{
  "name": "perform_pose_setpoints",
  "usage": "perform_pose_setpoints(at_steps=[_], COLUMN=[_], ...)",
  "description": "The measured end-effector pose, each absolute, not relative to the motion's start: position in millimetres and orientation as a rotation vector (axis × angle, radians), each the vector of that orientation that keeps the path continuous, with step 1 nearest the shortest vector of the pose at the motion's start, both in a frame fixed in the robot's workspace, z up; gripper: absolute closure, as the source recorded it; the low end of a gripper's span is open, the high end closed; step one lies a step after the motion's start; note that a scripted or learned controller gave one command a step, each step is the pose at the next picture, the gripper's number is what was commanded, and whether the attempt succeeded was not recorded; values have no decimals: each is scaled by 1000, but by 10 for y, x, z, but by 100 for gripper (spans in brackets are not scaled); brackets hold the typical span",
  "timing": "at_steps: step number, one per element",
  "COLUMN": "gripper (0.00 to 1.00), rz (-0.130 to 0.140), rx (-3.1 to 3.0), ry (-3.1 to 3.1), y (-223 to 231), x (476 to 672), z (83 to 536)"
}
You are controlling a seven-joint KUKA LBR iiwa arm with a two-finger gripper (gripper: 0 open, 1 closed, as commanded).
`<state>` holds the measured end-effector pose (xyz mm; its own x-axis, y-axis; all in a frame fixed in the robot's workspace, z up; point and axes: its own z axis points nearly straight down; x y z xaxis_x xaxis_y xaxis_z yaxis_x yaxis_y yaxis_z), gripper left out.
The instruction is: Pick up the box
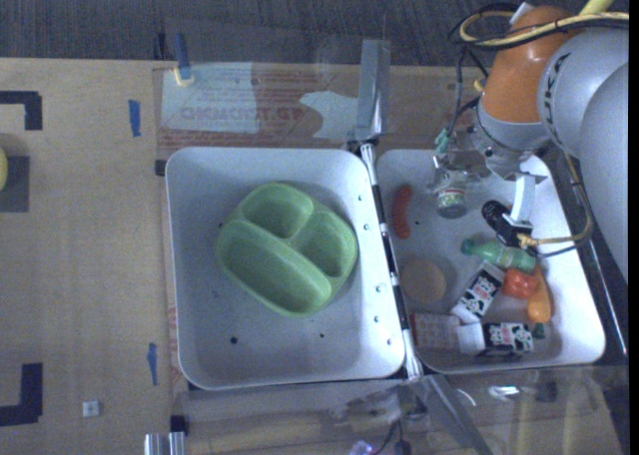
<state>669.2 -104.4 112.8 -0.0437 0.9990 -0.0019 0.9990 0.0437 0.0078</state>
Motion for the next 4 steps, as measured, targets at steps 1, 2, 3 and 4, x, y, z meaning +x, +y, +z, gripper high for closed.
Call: perform_pose_setpoints(at_steps=[1, 2, 3, 4], gripper=[100, 100, 100, 0], rz=[12, 16, 3, 2], rx=[1717, 1716, 1773, 1775], ry=[2609, 2604, 2589, 2588], y=[-1424, -1427, -1141, -1147], x=[6161, 6179, 5976, 5973], z=[946, 1058, 1865, 1862])
